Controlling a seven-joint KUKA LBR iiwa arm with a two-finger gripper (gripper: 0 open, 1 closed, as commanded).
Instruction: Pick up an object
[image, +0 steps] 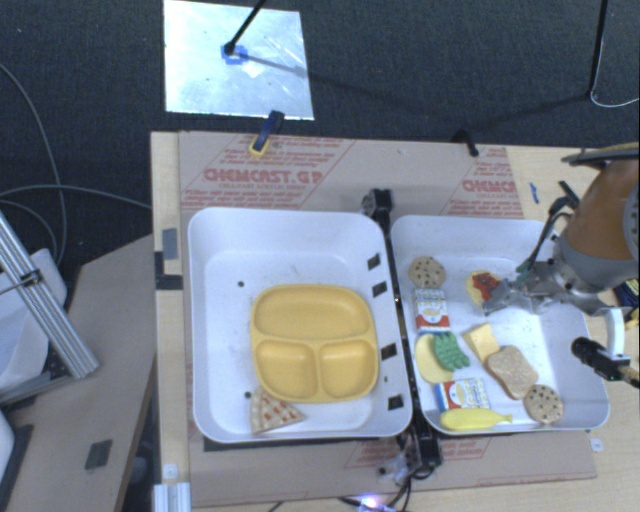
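reaching in from the right, the gripper (520, 292) sits low inside the right bin (580, 405), its dark fingertips just beside a small red and yellow toy (484, 287) near the bin's upper middle; whether the fingers are apart or together cannot be told from this slant, and nothing shows between them. above it the arm (605, 235) shows its orange band over the bin's right rim. the right bin holds the loose play food: a chocolate chip cookie (427, 271) at the upper left, a small red and white carton (432, 310) below it, a green bunch (450, 350) lying on a yellow round piece (429, 362), a yellow cheese wedge (483, 341) beside that, a slice of bread (513, 371) toward the lower right, a second cookie (544, 402) near the lower right corner, another small carton (464, 393), and a banana (475, 419) along the front wall. the left bin (215, 300) carries a yellow divided plate (314, 342) lying flat in its middle, with a pizza slice (270, 412) just below the plate's lower left corner. both bins rest on a brown board (300, 170) printed with red lettering
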